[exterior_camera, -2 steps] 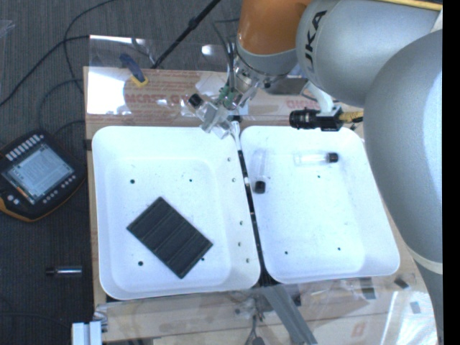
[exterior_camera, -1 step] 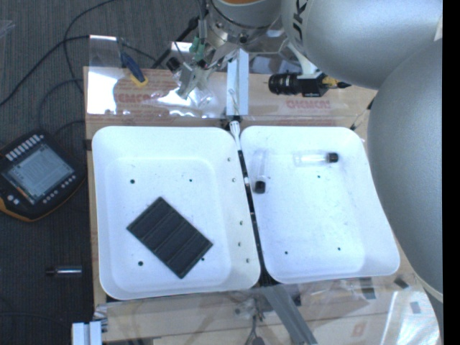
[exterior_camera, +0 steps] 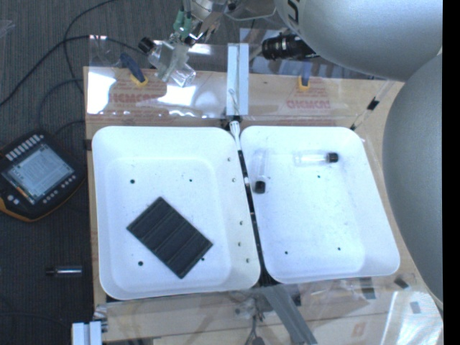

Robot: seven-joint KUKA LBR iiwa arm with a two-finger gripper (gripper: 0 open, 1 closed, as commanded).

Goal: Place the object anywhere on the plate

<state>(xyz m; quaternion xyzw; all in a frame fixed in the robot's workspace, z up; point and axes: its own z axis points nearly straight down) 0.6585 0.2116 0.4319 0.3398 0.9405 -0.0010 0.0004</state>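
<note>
Overhead, at about twelve o'clock in the view, the gripper (exterior_camera: 175, 62) hung beyond the far edge of the bench, above a glossy clear sheet (exterior_camera: 165, 95) and outside both bins. Its tip looked pale and see-through against the glare, and it could not be told whether it was spread or pressed together. Nothing could be made out within it. The grey arm (exterior_camera: 374, 20) bulked across the one to three o'clock corner.

Just toward three o'clock from the gripper stood a narrow metal upright (exterior_camera: 238, 77), in line with the seam between the bins. A small blue and yellow clamp (exterior_camera: 133, 69) sat just toward nine o'clock from the gripper.

Nearer the viewer lay the right bin (exterior_camera: 374, 257). A clear tube (exterior_camera: 315, 158) with a black cap rested on its side at that bin's twelve o'clock, cap toward three o'clock. A second clear tube (exterior_camera: 259, 171), also black-capped, lay against that bin's nine o'clock wall, cap toward six o'clock. The two tubes were apart from each other.

The left bin (exterior_camera: 115, 149) held the dark ribbed plate (exterior_camera: 170, 236), a flat rectangle turned at a slant, sitting toward that bin's six o'clock. Neither tube touched it.

Beyond the bench at nine o'clock, a handheld control pendant (exterior_camera: 36, 175) with a grey screen lay on the dark floor. A small black cylinder (exterior_camera: 63, 270) lay at about eight o'clock.
</note>
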